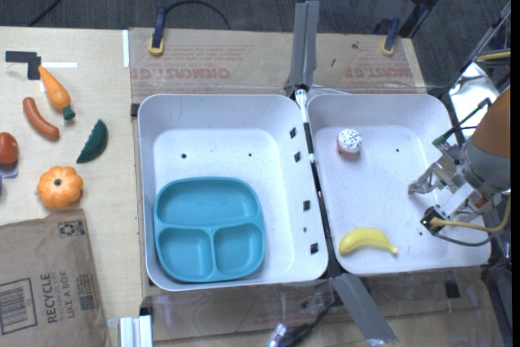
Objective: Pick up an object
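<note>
A yellow banana (367,241) lies near the front edge of the right bin (390,175). A small round white cupcake with sprinkles (349,141) sits toward the bin's back left. My gripper (425,203) hovers low over the right side of this bin, to the right of the banana and slightly behind it. Its fingers are spread open with nothing between them. The arm's wrist comes in from the right edge.
The left bin (203,134) holds a blue three-compartment plate (210,228) at its front. On the table to the left lie a toy carrot (55,89), a sausage (41,118), a green wedge (93,140), a small pumpkin (59,187) and a paper bag (49,280).
</note>
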Robot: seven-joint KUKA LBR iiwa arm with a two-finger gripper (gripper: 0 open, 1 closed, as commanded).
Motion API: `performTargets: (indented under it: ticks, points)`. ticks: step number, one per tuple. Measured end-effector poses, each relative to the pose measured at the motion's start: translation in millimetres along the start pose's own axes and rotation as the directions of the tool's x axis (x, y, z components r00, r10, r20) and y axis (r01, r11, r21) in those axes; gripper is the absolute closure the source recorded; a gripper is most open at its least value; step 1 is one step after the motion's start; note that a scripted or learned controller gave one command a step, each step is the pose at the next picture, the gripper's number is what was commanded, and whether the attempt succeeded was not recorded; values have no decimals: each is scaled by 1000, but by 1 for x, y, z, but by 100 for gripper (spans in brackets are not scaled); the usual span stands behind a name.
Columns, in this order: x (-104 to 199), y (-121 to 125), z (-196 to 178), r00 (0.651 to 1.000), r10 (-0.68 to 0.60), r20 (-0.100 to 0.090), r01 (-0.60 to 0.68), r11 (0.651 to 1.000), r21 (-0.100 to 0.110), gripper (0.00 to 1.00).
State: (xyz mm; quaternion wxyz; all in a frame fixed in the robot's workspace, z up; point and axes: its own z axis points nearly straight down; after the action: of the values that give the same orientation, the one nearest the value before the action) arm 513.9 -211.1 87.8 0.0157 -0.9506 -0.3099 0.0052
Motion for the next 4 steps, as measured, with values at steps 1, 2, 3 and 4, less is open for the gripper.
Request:
performTargets:
  ticks: [1,2,3,4]
  points:
    - [-31,-19,-1,731,-682,8,682,731,-11,0]
    - [12,-80,2,603,-798,25,798,603,-13,0]
    - [38,-116,4,722,-691,23,692,722,-15,0]
    - [112,-52,-1,798,-603,23,603,797,-20,0]
